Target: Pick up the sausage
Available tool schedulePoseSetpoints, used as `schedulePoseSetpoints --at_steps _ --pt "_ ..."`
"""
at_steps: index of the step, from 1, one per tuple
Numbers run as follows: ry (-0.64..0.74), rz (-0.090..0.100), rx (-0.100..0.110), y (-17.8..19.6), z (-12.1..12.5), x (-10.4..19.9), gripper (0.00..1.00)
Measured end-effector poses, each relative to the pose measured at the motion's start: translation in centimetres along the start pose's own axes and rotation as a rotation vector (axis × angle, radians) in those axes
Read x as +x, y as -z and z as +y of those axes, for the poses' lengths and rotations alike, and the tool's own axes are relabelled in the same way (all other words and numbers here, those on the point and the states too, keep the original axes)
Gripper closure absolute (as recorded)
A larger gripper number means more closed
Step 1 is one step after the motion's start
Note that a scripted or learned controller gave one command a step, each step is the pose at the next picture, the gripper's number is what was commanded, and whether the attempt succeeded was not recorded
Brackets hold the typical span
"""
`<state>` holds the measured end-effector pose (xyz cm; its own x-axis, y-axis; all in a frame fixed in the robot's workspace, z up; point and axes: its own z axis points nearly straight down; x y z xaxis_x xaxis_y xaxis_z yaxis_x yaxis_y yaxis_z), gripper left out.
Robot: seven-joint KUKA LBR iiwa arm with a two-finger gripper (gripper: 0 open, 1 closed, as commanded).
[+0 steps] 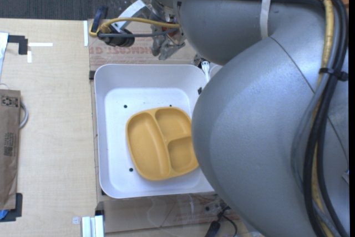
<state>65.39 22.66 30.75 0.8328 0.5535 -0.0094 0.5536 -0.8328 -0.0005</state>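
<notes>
Tool hovering at 12 o'clock above white bin, grip state unclear; yellow divided plate inside; sausage unseen, perhaps under arm; search step, locate sausage next

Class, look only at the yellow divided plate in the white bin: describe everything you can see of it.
The yellow plate looks like smooth matte plastic, rounded at the corners, moulded into three shallow compartments by raised ridges. It lies flat, face up, slightly turned, on the floor of the white bin, toward its near side. Its right edge passes under the grey arm in view.
</notes>
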Motion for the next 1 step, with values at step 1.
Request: schedulePoseSetpoints --at_steps 1 --pt "-0.008 0.0 0.0 -15.98 -0.07 -1.52 1.0"
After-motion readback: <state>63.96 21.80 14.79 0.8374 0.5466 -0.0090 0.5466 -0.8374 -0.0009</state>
